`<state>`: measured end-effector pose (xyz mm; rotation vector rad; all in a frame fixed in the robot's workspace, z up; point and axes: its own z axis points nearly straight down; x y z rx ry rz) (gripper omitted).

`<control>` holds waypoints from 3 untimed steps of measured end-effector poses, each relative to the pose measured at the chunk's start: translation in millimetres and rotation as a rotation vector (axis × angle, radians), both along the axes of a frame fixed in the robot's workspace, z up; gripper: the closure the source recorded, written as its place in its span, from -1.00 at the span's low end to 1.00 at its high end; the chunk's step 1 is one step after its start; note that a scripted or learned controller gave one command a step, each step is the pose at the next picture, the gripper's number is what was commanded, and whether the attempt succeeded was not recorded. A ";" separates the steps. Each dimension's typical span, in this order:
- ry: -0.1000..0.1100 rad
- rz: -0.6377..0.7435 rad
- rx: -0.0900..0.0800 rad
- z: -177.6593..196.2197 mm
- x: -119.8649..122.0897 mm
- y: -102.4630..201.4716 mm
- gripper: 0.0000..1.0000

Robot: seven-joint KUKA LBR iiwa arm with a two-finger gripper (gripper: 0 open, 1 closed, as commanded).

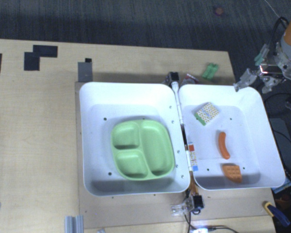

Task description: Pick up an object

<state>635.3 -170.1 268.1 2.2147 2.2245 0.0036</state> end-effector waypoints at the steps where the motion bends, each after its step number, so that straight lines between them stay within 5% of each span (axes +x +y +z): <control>1: 0.005 0.001 0.002 -147.3 -13.2 60.9 -1.00; 2: -0.003 -0.002 -0.001 -181.5 -73.1 63.6 -1.00; 3: -0.010 -0.001 -0.001 -169.5 -70.8 64.1 1.00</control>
